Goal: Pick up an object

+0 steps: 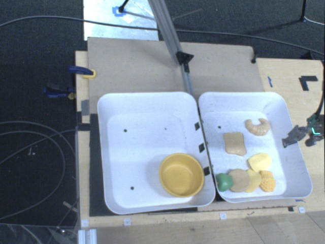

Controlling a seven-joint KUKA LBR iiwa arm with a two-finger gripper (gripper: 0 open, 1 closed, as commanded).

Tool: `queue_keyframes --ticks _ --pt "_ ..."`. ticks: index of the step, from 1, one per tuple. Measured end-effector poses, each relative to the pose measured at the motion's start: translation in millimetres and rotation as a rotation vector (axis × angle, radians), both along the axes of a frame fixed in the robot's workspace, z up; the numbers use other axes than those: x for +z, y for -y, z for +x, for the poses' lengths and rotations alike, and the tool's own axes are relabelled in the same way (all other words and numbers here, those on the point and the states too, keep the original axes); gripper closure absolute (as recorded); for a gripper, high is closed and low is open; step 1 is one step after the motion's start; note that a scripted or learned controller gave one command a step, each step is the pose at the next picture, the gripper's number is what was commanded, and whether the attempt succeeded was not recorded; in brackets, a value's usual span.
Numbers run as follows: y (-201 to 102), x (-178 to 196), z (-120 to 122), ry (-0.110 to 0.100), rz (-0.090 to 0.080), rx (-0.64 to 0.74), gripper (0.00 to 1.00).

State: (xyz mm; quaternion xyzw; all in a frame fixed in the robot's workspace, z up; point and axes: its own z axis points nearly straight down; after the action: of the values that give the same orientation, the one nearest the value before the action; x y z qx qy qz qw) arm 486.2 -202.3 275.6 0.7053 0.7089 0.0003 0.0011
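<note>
A: How many bins (109, 105) were on the bench (132, 65)?

B: Two, white and shallow, side by side. The left one held a single yellow bowl (181, 174), upright near its front right corner.

A: And the right one?

B: Six small items. One pale croissant (258, 126) lay toward the back. One tan slab (235, 143) sat just in front of it, nearer the middle. One yellow wedge (260, 161) lay further forward. Along the front edge ran a row: one green piece (223, 182) at the left, one tan disc (238, 180) touching it, then one orange waffle (267, 181) at the right, with a yellow chip showing between the disc and the waffle.

A: Where was the gripper (295, 136)?

B: At the right rim of the right bin, beside the croissant but well apart from it, with nothing seen between its fingers. Whether they stood wide or narrow could not be told.

A: So the items lay where, relative to it?

B: All to its left, inside the bin.
</note>
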Motion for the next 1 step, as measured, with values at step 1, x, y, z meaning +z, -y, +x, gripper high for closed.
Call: queue_keyframes --ticks 1 --pt "0.0 0.1 0.1 0.000 0.000 0.000 0.00"
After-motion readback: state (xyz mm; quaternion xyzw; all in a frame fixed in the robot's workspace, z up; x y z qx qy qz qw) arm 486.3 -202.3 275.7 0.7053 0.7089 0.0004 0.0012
